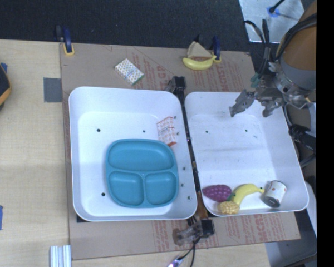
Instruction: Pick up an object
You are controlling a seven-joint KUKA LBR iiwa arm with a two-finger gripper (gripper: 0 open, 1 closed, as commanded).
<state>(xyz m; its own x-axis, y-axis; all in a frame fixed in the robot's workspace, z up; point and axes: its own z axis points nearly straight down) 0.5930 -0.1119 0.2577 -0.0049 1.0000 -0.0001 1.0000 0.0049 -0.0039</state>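
- Two shallow white plastic bins sit side by side on a brown cardboard sheet (pixel 100 74); the left bin (pixel 83 102) and right bin (pixel 284 149) have rounded corners and smooth glossy walls.
- The gripper (pixel 253 108) hangs over the right bin's far right corner, its two dark metal fingers spread apart with nothing between them.
- Along the right bin's near edge lie four small things: a purple bumpy grape bunch (pixel 217 192), a yellow knobbly corn piece (pixel 229 207) touching it, a curved smooth banana (pixel 246 193), and a short white cylinder (pixel 274 193) tipped on its side at the near right corner.
- In the left bin, a blue three-compartment tray (pixel 141 172) with rounded edges rests toward the near edge; a crinkled red-and-white packet (pixel 167 130) leans by the right wall.
- On the cardboard beyond the bins lie a patterned square sachet (pixel 128 70) and a second banana (pixel 198 63) under a tan wedge.
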